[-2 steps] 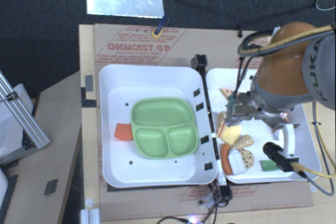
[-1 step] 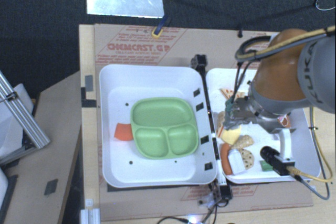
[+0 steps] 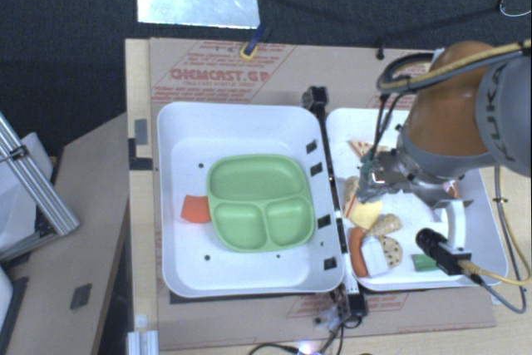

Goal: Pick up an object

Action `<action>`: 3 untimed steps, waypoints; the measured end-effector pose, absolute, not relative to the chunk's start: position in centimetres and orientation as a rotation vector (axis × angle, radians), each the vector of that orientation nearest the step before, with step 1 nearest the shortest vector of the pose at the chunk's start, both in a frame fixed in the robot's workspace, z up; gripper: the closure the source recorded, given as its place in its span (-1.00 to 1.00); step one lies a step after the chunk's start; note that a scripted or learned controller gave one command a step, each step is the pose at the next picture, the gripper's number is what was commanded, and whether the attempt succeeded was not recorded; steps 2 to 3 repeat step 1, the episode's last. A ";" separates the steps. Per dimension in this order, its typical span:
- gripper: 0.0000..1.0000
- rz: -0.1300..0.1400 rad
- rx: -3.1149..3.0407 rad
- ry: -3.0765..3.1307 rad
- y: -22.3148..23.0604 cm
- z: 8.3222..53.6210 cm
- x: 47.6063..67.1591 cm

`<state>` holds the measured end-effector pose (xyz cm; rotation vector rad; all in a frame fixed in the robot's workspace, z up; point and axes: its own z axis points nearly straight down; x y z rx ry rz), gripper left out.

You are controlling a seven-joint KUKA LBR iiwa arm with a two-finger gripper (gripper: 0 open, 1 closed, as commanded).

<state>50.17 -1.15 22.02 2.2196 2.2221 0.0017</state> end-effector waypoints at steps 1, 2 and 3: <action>1.00 0.001 2.220 2.223 -1.2 22.0 49.7; 1.00 0.001 2.220 2.223 -1.2 22.0 49.7; 1.00 0.001 2.220 2.223 -1.2 22.0 49.7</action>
